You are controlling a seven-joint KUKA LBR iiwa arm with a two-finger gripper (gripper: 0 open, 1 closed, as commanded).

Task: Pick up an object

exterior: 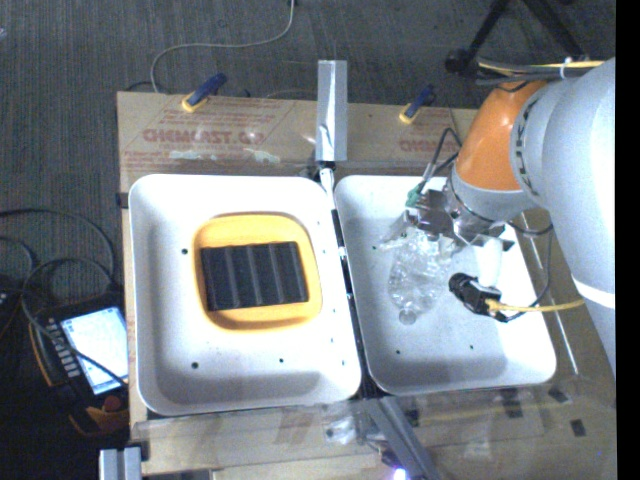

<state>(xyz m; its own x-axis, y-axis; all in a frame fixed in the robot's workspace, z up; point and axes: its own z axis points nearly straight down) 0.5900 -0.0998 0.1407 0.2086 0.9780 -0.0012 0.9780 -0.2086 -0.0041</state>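
The claw (440,230) hangs over the upper part of the right bin (520,363), reaching in from the right. Just below and slightly left of the claw, a crumpled plastic wrapper (415,273) lies in that same bin; whether the two touch cannot be told. Well to the left of the claw sits the left bin (165,358), touching the right bin along their shared edge. A tray (258,271) lies in the middle of the left bin. Behind both bins, above and left of the claw, a cardboard sheet (200,143) lies flat on the bench, with two clamps (203,90) at its far edge. An upright post (331,108) stands between the bins at the back.
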